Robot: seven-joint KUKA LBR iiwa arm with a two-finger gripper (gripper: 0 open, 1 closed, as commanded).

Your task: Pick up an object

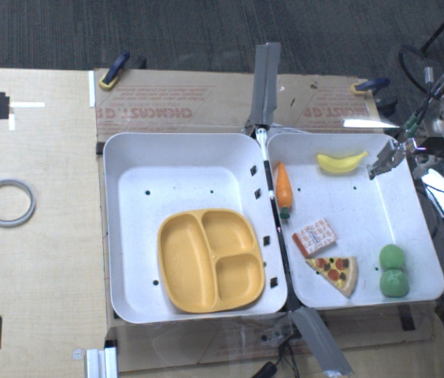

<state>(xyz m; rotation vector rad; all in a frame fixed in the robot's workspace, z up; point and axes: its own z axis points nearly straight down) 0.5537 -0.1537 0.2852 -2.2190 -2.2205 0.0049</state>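
My fingers (382, 162) hang just right of the curved yellow plastic banana (342, 161); whether they are parted I cannot tell. The banana lies in the right white bin (364, 223), touching nothing.

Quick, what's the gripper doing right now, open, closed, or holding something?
Gripper: above the right bin's far right corner, beside the banana; nothing seen between its fingers, open or closed cannot be told.

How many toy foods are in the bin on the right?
5. A banana at the back, a carrot along the left wall, a small red-and-white packet mid-bin, a pizza slice in front, and a green double-ball toy front right.
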